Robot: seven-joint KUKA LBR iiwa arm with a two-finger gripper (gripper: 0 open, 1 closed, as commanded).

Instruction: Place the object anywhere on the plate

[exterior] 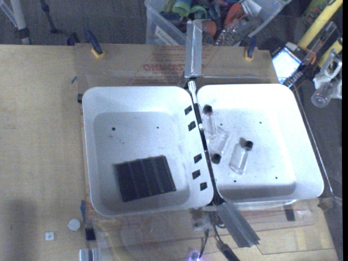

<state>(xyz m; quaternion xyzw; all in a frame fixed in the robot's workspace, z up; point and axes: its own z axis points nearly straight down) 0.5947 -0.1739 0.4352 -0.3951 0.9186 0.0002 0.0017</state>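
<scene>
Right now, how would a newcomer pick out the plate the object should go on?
Find the left white bin. On its floor, toward the near edge, lies a dark ridged rectangular plate. It is flat and black, unlike the small clear black-capped bottles in the right bin.

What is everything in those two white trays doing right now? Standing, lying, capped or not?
Dark ridged plate: lying flat in the left bin, near its front.
Bottle by the divider: lying down in the right bin, dark cap on.
Middle bottle: lying down, dark cap toward the front.
Right-hand bottle: lying tilted, dark cap on, apart from the others.
</scene>
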